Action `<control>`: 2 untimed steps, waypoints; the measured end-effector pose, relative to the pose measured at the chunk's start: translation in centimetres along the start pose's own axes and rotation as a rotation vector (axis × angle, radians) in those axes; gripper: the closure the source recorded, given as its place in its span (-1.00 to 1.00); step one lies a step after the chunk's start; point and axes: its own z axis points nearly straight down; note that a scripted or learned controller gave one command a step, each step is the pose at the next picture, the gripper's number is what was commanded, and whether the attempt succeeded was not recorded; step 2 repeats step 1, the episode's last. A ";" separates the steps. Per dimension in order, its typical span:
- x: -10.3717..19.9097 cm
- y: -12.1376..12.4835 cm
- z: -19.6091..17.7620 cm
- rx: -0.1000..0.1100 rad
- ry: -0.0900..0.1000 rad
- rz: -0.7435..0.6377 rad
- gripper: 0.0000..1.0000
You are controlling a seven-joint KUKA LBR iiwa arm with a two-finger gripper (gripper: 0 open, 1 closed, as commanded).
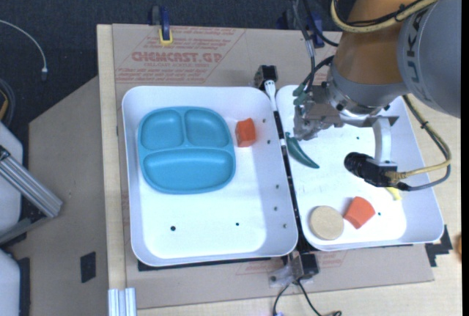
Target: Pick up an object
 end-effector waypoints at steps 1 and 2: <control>5.0 2.1 -0.1 0.000 0.000 0.000 1.00; 5.0 2.1 -0.1 0.000 0.000 0.000 1.00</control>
